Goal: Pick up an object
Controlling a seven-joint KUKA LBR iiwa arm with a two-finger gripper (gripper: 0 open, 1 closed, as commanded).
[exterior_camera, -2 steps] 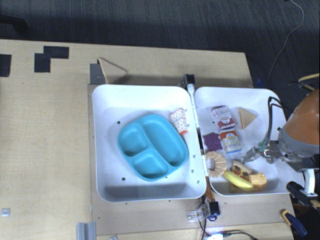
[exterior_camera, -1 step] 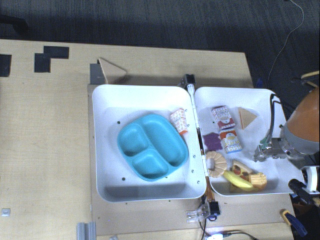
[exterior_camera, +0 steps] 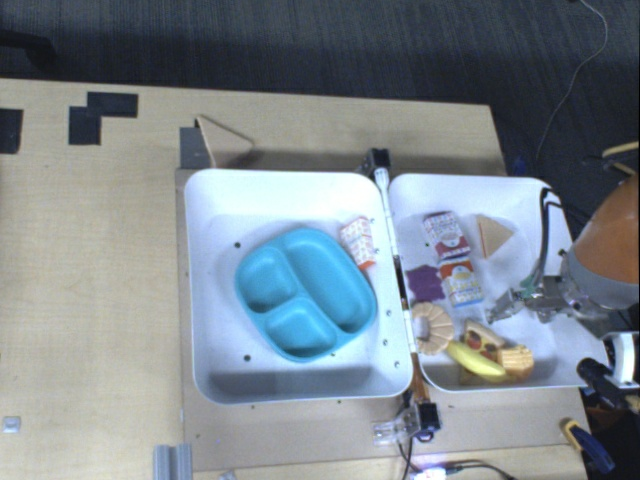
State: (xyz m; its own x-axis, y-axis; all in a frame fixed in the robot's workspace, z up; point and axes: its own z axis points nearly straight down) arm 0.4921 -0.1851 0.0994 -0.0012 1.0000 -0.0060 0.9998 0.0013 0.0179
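Banana (exterior_camera: 476, 360) sits at six o'clock in the right bin (exterior_camera: 520, 190), gripper (exterior_camera: 510, 305) hovering just at its two o'clock, grip unreadable, nothing visibly held; descend squarely, avoiding neighbouring cookie (exterior_camera: 432, 326).

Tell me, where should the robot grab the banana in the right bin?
Probably the banana's middle, coming straight down from above. It lies flat near the right bin's front wall, running left to right in this view. Fingers should close across its narrow width. That is tight, since a brown food item touches one side. The gripper sits just above it in the view.
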